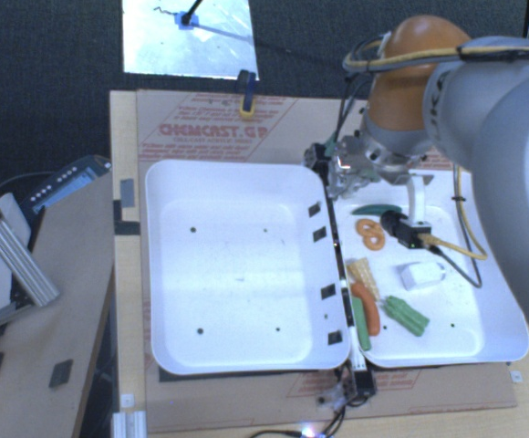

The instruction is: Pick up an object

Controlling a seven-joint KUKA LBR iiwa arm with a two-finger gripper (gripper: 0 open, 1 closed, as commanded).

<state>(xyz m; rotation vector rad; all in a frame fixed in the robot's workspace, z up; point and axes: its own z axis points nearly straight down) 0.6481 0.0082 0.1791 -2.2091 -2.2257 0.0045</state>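
White bins (237, 272), orange pretzel (370, 234), green pepper (407, 316), orange carrot (367, 305), white block (419, 275), grey arm (506, 108)

The arm (492, 108) is bulky grey metal with a glossy orange band (410, 71); black and yellow cables (465, 235) trail alongside.

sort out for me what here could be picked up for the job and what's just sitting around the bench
For the job, all in the right bin:
pretzel
white block
green ridged piece
orange carrot
green bean
gripper

Just lying about:
left bin
cardboard sheet
yellow-and-blue clamp
shiny panel
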